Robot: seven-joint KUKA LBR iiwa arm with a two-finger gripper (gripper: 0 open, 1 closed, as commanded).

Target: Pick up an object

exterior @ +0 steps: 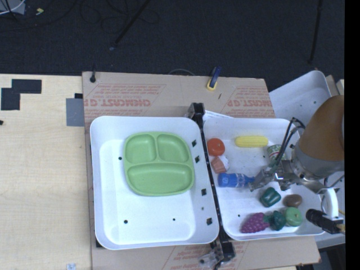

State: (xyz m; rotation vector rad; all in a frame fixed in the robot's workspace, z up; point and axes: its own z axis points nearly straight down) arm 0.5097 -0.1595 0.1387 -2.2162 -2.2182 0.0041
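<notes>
My gripper low over right bin, mid-bin, tips at 3 o'clock of blue bottle, near it. Whether clenched or released: cannot tell. Nothing visibly between tips.

Candidates: green block just at 5 o'clock of tips; yellow corn at 12; orange piece at 10; purple grapes at 6.

Step, as I judge: approach, grasp not yet made. Next: settle on bottle or block, centre tips, descend, clamp.

Left bin carries green divided plate.
</notes>
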